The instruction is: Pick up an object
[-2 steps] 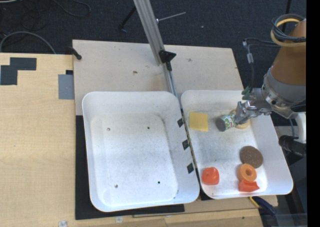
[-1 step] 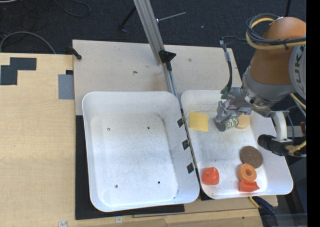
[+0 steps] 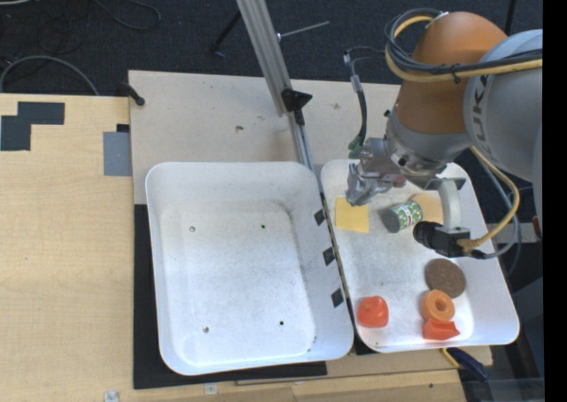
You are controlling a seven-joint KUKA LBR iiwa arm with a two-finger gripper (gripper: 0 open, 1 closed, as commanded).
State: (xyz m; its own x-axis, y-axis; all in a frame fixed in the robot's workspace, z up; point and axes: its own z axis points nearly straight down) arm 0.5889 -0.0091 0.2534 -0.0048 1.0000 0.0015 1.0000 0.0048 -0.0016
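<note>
While the gripper (image 3: pixel 361 186) hangs over the right bin (image 3: pixel 496 320), just above a yellow block (image 3: pixel 352 216), its finger state cannot be told here.

Single fixed camera looking down at a slant — framing both bins (image 3: pixel 239 258) mid-range; arm (image 3: pixel 461 90) entering from 3 o'clock.

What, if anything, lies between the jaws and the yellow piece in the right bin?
Nothing visible. The gripper hangs right above the yellow piece, at its upper edge. The green-patterned can lies off to the side, and the red cup sits nearer the front of the right bin.
</note>
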